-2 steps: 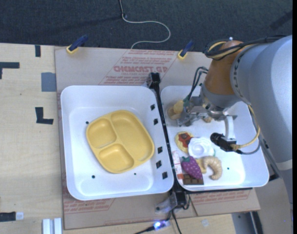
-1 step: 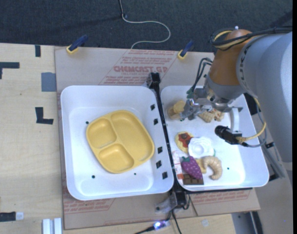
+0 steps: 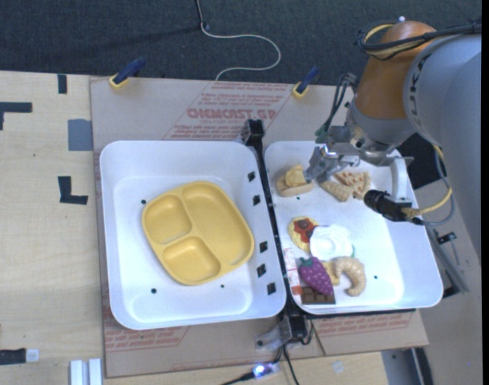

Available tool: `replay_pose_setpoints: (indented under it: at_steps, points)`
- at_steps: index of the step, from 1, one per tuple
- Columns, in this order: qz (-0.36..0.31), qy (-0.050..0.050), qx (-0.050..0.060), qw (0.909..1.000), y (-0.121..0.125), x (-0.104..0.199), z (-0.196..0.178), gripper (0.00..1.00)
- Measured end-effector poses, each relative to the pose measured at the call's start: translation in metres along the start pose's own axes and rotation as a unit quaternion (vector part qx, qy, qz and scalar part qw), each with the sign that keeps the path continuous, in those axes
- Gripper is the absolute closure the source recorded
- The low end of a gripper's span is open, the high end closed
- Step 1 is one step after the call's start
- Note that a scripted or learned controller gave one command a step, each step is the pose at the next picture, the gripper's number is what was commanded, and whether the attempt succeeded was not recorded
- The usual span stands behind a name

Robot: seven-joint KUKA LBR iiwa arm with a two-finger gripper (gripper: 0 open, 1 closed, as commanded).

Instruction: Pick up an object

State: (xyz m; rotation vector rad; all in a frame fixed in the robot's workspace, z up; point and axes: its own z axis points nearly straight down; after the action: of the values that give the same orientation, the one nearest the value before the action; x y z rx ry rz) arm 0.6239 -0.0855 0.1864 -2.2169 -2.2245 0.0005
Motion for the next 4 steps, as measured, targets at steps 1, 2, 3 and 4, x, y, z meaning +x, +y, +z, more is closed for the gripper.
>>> replay_pose_setpoints:
  at_steps: [1,2,3,4]
  points:
    - [0.0,0.0,0.001,1.0,0.001,0.001,-0.037,1.0]
    - [0.001,0.0,0.004,1.0,-0.041,0.019,-0.042,1.0]
    - [0.001,0.0,0.004,1.0,-0.097,0.036,-0.044,1.0]
    - [0.001,0.0,0.005,1.0,-0.137,0.056,-0.038,1.0]
